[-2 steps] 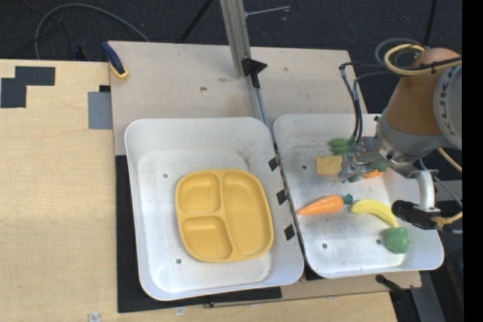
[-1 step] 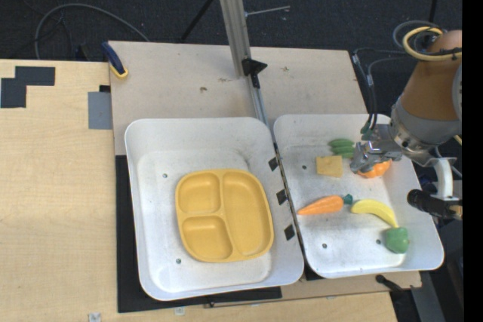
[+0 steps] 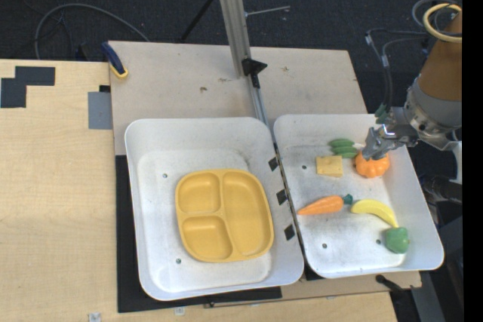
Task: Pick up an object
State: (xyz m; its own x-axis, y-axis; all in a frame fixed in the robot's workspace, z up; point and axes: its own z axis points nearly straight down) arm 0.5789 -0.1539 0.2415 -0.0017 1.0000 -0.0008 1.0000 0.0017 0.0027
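Note:
The right bin holds several toy foods: a green pod, a pale yellow cheese block, an orange pumpkin, a carrot, a banana and a green round piece. My gripper hangs over the bin's far right side, directly above the pumpkin and touching or nearly touching its top. The gripper body hides the pumpkin's upper part.
The left bin holds a yellow divided plate. A metal post rises behind the bins, with black clips along the seam between them. A wooden tabletop lies to the left.

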